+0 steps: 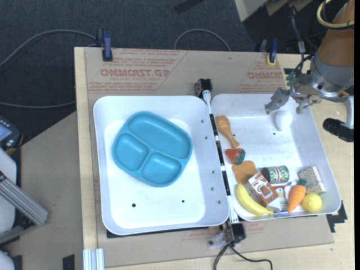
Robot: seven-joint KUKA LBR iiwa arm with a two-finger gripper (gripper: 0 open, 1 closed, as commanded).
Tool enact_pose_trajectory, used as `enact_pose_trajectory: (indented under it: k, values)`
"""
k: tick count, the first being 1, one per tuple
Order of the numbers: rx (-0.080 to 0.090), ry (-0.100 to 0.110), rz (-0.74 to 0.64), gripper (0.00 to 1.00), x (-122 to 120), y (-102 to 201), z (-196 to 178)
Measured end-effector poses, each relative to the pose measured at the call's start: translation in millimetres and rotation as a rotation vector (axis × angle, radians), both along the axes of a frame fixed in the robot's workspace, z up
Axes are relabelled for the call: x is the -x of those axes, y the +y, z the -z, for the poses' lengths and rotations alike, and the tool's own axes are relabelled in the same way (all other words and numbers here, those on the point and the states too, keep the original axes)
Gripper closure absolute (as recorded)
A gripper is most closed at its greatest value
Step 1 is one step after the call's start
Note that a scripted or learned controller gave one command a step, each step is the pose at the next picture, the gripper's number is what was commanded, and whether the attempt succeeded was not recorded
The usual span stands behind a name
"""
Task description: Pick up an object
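Overhead, the gripper (288, 102) hung above the far end of the right bin (315, 145), its two grey fingers (277, 101) spread apart with nothing between them. The arm (336, 55) came in from the right, its orange band just above the wrist. Directly under the fingers lay a small white object (282, 118), hard to make out against the bin floor; whether the fingers touched it could not be told.

Most of the other things sat crowded in the near end of that bin. A drumstick (225, 129) lay along the left wall, and below it a small red and green piece (235, 156). Nearer still were an orange slab (244, 171), a can (275, 174) on its side, and a red and white carton (262, 188). A banana (250, 201) curved along the near left corner, touching the carton. A carrot (296, 196) stood beside a lemon (312, 202), with a tan waffle-like piece (311, 178) just behind them.

The left bin (112, 207) held a blue divided plate (152, 148), lying flat and turned at an angle. Both bins rested on a brown board (169, 69) clamped at its far edge.
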State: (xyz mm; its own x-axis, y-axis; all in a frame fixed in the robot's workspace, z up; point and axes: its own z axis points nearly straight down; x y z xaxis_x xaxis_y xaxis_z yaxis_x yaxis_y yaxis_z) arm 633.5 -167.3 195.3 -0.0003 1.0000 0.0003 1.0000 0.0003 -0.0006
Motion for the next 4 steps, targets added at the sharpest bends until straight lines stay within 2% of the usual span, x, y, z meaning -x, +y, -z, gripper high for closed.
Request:
enact_pose_trajectory:
  k: [1,2,3,4]
  values:
    - [-0.001,0.003,0.001,0.00,137,43,78]
    - [-0.002,0.001,0.000,0.00,155,71,112]
    - [0.002,-0.006,-0.002,0.00,103,64,110]
    - [0.002,-0.004,0.001,1.00,105,64,101]
